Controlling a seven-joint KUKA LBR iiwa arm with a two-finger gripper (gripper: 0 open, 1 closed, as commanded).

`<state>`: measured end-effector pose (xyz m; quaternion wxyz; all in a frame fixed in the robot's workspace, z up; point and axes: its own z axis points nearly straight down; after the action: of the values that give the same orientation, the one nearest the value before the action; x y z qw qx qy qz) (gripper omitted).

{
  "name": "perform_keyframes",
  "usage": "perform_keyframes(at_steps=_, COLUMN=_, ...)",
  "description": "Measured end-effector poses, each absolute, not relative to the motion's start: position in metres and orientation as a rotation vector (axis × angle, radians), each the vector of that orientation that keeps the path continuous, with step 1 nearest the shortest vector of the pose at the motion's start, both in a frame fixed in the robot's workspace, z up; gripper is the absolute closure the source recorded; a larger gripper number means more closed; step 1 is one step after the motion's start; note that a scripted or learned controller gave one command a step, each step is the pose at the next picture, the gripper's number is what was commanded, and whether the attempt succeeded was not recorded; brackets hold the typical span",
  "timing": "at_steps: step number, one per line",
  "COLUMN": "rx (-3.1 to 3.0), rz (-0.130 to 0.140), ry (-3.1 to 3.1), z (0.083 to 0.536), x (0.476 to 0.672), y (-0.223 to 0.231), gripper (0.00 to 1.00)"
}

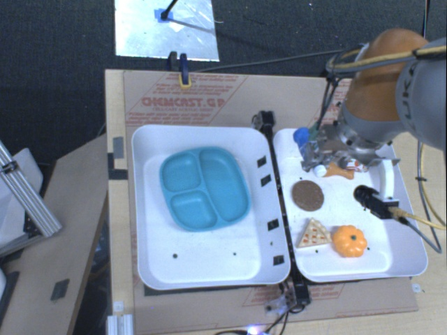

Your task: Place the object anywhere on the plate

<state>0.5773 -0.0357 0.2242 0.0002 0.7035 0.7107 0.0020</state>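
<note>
1. An orange object is seen lying in the right bin, partly covered by the gripper, presumably as the pick target.
2. Whether the claw is spread or pinching cannot be told.
3. The blue plate is kept in the left bin as destination.
</note>
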Motion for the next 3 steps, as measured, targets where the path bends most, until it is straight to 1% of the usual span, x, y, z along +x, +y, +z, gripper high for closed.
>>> perform_keyframes(at_steps=1, rx=2.211, rz=0.004, ry=2.233, z=0.217, x=0.578, y=0.020, gripper=1.00)
perform_keyframes(at_steps=2, rx=2.211, rz=0.004, ry=2.233, z=0.211, x=0.588, y=0.072, gripper=1.00)
perform_keyframes(at_steps=3, rx=2.210, rz=0.007, ry=2.233, z=0.234, x=0.592, y=0.125, gripper=1.00)
